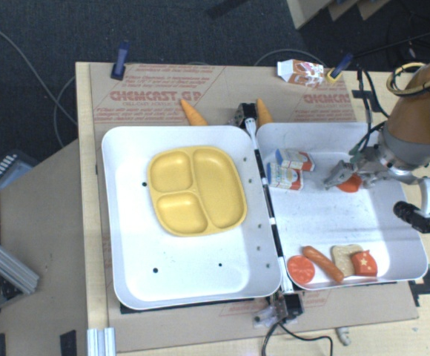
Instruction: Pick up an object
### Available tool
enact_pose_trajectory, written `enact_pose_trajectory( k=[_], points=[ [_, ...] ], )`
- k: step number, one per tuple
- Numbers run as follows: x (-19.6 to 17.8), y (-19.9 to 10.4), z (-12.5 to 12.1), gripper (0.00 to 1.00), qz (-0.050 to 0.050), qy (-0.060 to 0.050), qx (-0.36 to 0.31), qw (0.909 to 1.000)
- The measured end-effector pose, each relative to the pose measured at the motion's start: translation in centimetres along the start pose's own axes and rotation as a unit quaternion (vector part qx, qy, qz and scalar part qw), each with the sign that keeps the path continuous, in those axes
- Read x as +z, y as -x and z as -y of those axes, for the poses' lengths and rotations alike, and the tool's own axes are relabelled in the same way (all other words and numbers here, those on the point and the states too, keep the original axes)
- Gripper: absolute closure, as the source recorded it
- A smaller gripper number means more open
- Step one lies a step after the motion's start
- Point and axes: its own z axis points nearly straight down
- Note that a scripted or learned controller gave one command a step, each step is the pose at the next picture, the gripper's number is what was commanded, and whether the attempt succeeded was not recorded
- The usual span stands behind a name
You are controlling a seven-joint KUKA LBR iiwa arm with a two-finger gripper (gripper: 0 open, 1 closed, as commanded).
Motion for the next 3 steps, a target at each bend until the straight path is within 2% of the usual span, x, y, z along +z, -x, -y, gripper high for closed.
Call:
enact_pose_trajectory(
  k=[2,3],
  points=[
    [0.0,1.4,-0.5,0.0,-0.004,0.0,-0.002,1.0],
    [-1.0,1.6,-0.6,1.0,-0.001,0.002,-0.001,1.0]
  ],
)
